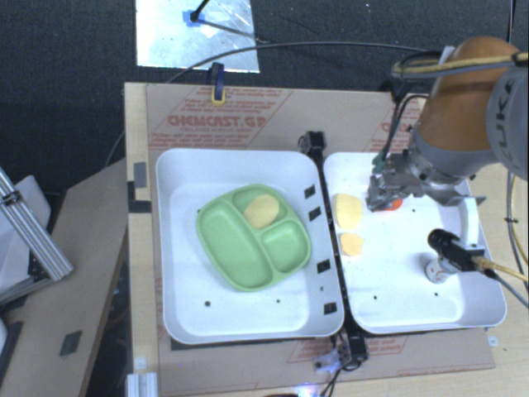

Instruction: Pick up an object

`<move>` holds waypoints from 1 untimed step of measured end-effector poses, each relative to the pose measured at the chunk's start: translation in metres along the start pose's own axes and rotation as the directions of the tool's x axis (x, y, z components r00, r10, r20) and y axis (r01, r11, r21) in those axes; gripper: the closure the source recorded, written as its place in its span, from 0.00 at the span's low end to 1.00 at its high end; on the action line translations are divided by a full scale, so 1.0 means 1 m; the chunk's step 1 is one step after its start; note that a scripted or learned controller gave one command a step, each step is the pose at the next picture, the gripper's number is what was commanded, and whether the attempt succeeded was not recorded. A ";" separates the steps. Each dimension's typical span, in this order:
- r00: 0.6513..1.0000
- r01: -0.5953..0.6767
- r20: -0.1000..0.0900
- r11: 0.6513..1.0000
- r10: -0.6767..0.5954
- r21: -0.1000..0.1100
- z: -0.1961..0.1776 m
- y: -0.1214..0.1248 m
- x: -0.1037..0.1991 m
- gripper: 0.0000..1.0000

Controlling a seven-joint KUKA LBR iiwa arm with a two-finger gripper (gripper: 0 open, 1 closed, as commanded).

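Here, the end effector [387, 195] hangs low over the right bin [413, 304], a red object [394, 204] just beneath it; two yellow pieces [349, 212] lie just left.

Two white bins: left bin [178, 246], right bin [405, 300]. Light green divided plate [240, 251] in left bin; pale yellow lump [263, 211] in the compartment nearest the bin's far edge. Right bin, along its left edge: pale yellow piece [348, 210], smaller yellow-orange piece [351, 244]. Small red-orange object [392, 204] under the dark grey gripper [382, 197]. Arm [467, 114] grey with orange band. Tan board [240, 118] with red lettering. Blue-and-yellow clamp [217, 83] at its far edge.
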State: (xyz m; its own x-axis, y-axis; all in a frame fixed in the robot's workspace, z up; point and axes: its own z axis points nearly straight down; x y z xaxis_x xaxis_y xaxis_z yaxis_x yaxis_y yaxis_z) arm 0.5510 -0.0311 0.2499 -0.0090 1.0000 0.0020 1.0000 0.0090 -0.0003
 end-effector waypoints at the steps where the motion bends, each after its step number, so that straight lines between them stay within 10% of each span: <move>1: 1.000 0.000 0.000 1.000 0.000 -0.001 0.002 -0.004 0.046 1.00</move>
State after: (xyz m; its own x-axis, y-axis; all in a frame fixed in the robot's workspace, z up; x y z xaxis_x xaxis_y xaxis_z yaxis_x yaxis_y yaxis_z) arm 0.5468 0.0145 0.2485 -0.0093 1.0000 0.0018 1.0000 0.0093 0.0003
